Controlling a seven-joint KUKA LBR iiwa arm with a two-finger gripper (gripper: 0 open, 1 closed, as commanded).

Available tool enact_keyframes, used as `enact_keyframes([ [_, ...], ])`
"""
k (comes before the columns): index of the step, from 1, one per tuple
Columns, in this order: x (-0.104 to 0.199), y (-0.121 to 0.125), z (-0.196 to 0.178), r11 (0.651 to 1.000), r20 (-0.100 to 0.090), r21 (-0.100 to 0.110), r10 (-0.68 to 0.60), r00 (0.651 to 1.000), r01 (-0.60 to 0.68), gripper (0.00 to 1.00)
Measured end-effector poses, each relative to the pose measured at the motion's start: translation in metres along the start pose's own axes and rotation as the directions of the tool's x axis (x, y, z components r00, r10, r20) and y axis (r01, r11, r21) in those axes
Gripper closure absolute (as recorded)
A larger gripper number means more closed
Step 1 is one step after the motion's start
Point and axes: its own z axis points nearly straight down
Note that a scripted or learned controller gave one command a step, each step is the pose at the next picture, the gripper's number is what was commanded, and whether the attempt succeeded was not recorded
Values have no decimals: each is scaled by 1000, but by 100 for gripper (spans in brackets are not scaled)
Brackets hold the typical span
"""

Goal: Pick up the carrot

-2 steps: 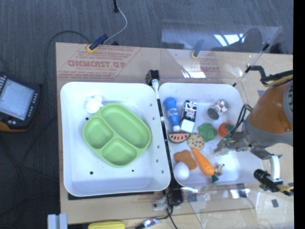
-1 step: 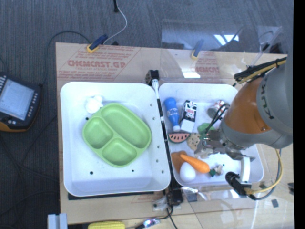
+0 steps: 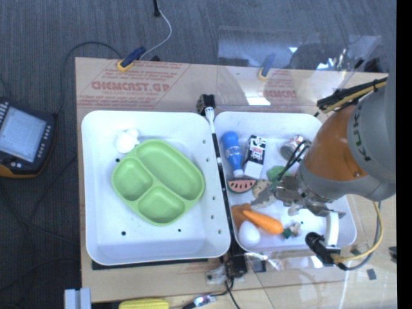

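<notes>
Carrot (image 3: 262, 221) lies at six o'clock in the right bin (image 3: 335, 122), an egg (image 3: 249, 235) touching it at seven. My gripper (image 3: 277, 198) hangs just above it at one o'clock, fingers spread, pinching nothing. A melon slice (image 3: 242, 186) sits at eleven of the carrot. The green plate (image 3: 158, 181) fills the left bin (image 3: 96, 172).

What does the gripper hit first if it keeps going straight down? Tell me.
Probably the carrot: the gripper hangs just above and beside it, pointing into the right bin. Depth is unclear, so it could land on bin floor instead.
</notes>
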Motion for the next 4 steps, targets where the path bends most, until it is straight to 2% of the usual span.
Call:
enact_keyframes([
  [1, 3, 3, 25, 983, 3, -10, -183, 983, 183, 0],
  [2, 4, 9, 24, 887, 19, -28, -461, 887, 462, 0],
  [3, 5, 10, 24, 620, 26, -21, -784, 620, 785, 0],
  [4, 6, 9, 24, 634, 26, -20, -773, 634, 773, 0],
])
